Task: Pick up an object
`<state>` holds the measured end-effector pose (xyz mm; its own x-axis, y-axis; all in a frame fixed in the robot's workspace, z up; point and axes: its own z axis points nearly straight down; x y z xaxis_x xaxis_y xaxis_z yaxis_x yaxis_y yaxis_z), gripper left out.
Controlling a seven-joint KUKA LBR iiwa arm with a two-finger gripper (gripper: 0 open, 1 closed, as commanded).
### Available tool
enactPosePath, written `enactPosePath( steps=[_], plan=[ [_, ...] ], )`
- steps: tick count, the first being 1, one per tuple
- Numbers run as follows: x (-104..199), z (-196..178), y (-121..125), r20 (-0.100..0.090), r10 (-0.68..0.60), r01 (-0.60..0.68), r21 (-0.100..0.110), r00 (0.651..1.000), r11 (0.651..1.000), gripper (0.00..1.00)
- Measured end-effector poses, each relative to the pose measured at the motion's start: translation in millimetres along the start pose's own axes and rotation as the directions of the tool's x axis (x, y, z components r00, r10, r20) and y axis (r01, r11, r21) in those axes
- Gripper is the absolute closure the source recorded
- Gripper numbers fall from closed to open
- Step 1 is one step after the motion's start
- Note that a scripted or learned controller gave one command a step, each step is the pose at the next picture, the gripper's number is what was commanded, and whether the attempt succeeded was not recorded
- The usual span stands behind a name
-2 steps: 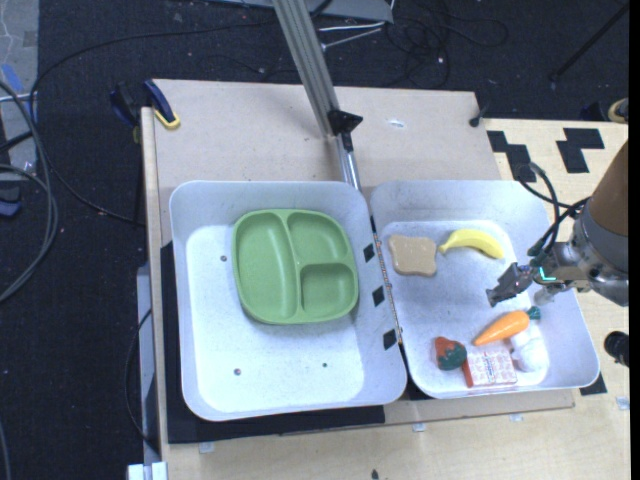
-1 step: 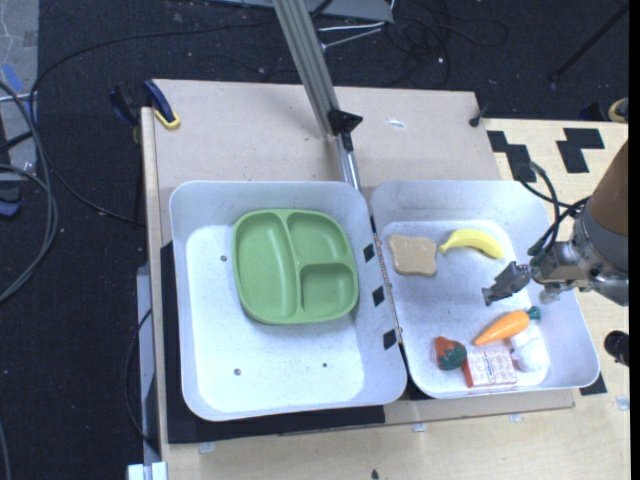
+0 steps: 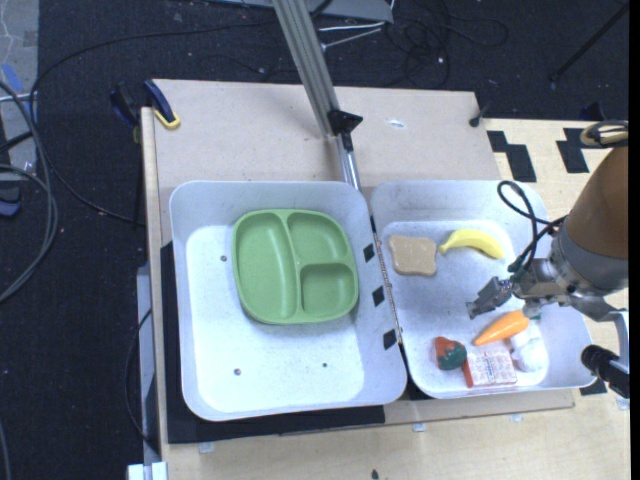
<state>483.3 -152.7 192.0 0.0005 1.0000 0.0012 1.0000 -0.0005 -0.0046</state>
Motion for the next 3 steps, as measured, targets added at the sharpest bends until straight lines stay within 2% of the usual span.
enactPosePath(
  steps=[1,2,3],
  plan=[
    [-7,46,0,0.0,0.001,-0.001,0.0,1.0,1.0,0.0],
    [-6,78,7,0.005,-0.005,0.005,-0.023,1.0,1.0,0.0],
    [-7,71,5,0.005,0.0,0.0,-0.019,1.0,1.0,1.0]
  ],
)
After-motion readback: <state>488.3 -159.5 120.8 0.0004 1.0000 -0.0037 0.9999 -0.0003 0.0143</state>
